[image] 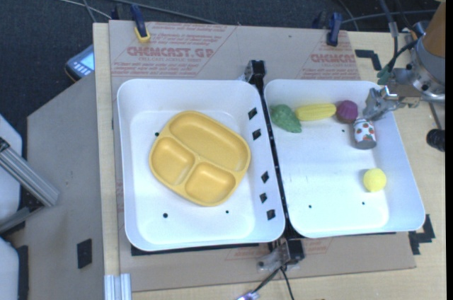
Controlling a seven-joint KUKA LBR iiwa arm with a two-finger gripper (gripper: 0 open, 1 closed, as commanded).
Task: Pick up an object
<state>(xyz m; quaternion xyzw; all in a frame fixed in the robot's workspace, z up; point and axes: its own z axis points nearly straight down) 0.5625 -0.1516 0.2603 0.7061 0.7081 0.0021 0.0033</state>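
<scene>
While tool (374,106) hangs, grip state unclear | small patterned object (364,134) lies just below it

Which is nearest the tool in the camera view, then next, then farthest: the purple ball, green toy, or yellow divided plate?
From the tool, at the right bin's far right:
1. Purple ball, just to its left.
2. Green toy, by the divider.
3. Yellow divided plate, in the left bin.

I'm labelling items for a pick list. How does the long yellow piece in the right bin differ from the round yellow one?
The long yellow piece is elongated, lying near the bin's far edge; the round yellow piece is ball-like, lying nearer the front. The long one has neighbours on both sides; the round one sits alone. Both are yellow.
</scene>
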